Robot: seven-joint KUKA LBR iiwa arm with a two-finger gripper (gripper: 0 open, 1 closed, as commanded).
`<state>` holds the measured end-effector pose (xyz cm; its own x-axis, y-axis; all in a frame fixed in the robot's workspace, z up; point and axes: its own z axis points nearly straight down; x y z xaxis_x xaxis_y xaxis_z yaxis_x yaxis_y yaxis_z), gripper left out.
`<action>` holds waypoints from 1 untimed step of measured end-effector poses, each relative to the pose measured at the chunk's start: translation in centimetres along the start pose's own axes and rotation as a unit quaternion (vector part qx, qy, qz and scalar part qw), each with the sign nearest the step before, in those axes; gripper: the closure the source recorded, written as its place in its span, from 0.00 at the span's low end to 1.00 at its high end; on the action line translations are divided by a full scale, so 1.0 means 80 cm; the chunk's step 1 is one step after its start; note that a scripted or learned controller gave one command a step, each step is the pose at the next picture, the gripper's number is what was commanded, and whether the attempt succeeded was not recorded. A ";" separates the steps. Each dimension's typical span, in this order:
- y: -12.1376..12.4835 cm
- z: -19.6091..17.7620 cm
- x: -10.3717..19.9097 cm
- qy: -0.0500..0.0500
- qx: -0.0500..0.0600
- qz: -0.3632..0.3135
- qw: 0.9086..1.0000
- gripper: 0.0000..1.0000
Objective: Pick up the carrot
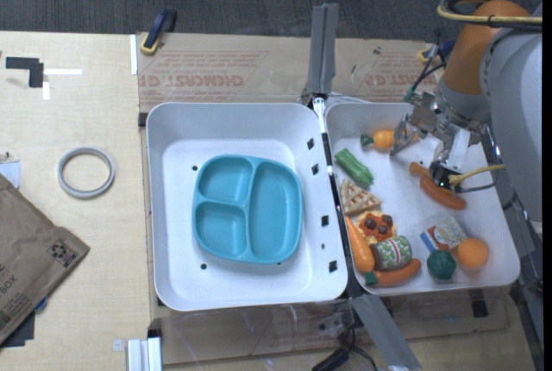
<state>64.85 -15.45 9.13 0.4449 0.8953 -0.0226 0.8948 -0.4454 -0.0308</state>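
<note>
Carrot (360, 247) at about 8 o'clock in the right bin (392, 181), lying close along the wall shared with the left bin (172, 188). Touching it on the 3 o'clock side, a pizza slice (377, 225) and a round red-and-green piece (393, 253); just below, at 6 o'clock from the carrot, a red sausage (398, 274). Jaws at the bin's 12 o'clock, on the arm (470, 59) reaching in from 3 o'clock, well apart from the carrot. Cannot tell how far open, nor whether anything is held, at this slant. Just at 5 o'clock from the jaws, a second sausage (440, 190). At the bin's 10 o'clock, a green piece (354, 166), possibly a pea pod. In the left bin, a blue divided plate (250, 210).
</note>
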 end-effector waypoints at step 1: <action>-0.009 0.005 0.016 0.000 0.000 0.037 0.999 0.00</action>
<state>64.77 -14.00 8.75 0.5090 0.8604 -0.0256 0.8599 -0.5096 -0.0297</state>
